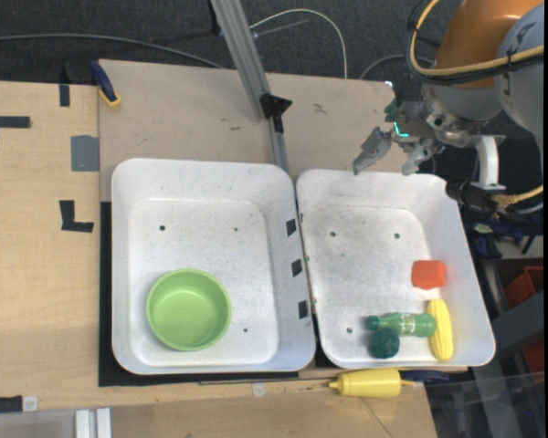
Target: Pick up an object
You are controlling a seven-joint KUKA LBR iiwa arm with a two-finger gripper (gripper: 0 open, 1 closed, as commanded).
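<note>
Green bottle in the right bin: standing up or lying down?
Lying down. The green bottle rests on its side on the right bin floor, its length running across the view, beside the yellow object.

green bowl, orange block, yellow banana, green bottle, white bins

The end effector is seen above the right bin's far rim, fingers spread and empty. An orange block, green bottle and yellow object are held in that bin; a green bowl is held in the left bin.
</note>
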